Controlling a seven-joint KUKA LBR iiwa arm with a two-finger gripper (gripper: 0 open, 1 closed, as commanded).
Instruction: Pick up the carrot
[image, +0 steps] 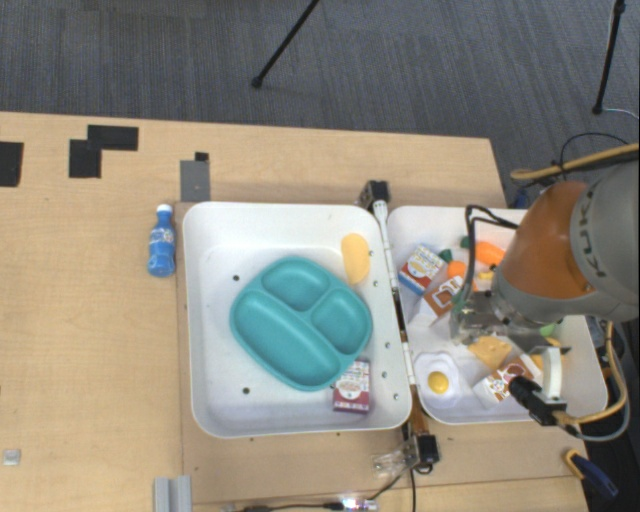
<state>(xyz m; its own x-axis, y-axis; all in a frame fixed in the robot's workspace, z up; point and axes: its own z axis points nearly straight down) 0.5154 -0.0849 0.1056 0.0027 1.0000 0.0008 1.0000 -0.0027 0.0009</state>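
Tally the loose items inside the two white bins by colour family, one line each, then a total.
Teal: 1, divided plate
Yellow: 3, lemon-like piece, fried egg, wedge
Orange: 1, carrot, partly hidden by the arm
Printed cartons: 4
Total: 9 visible; the arm may hide more.

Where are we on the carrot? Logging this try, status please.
Gripper low in right bin, fingers unreadable. Carrot lies at bin's far side, partly under arm. Snack pack and fried egg nearby.
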